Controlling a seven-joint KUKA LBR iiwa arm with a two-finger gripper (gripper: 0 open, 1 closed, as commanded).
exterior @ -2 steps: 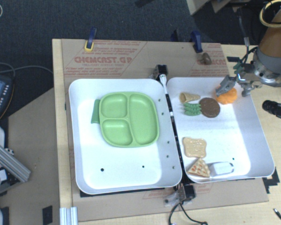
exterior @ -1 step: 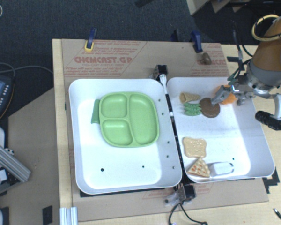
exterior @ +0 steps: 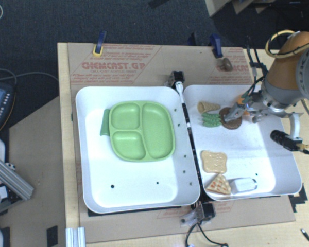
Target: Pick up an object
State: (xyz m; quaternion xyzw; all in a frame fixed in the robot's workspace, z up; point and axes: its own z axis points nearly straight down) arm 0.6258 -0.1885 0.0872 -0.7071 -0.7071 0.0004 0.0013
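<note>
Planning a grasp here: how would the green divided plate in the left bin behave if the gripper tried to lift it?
The green divided plate looks like moulded plastic, so probably stiff and light. It lies flat in the left bin with a low rounded rim, so fingers may slip off. Gripped at one edge, it would likely tilt.

Two white bins point(exterior: 92, 138) sit on a tan board point(exterior: 67, 112) printed with red lettering. The left bin holds a pale green divided plate point(exterior: 142, 130). In the right bin point(exterior: 278, 174) lie a dark green toy point(exterior: 212, 119), a brown disc point(exterior: 230, 121), a beige cone point(exterior: 208, 106), a tan slice of toast point(exterior: 214, 161) and an orange-and-yellow pizza slice point(exterior: 219, 184). The arm point(exterior: 291, 71) is grey with an orange band. The floor point(exterior: 51, 14) is dark blue.
</note>
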